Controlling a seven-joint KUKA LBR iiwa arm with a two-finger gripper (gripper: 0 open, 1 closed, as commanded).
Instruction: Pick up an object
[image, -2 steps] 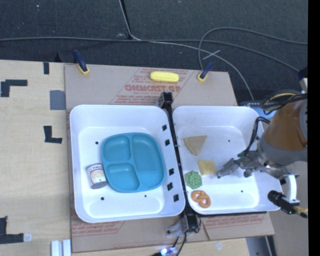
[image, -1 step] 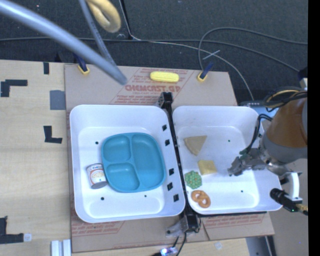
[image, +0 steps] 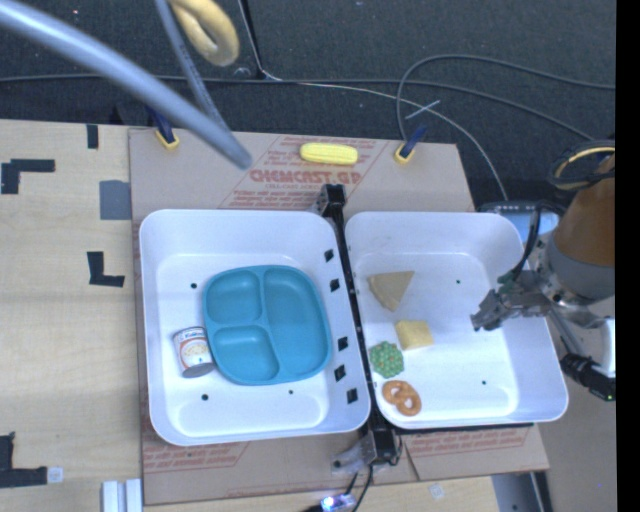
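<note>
My gripper (image: 487, 315) hangs over the right part of the right bin (image: 520, 400), dark and small against the white floor. To its left lie a tan wedge (image: 391, 290), a yellow cube (image: 413, 334), a green knobbly piece (image: 386, 358) and a brown pretzel (image: 402, 397). The yellow cube is the nearest of them, a short way left of the fingertips. Nothing shows between the fingers.
The left bin (image: 160, 240) holds a blue divided plate (image: 267, 323) and a small can (image: 193, 351) at its left. A yellow banana-like piece (image: 328, 153) lies on the cardboard behind the bins. Cables run across the dark floor behind.
</note>
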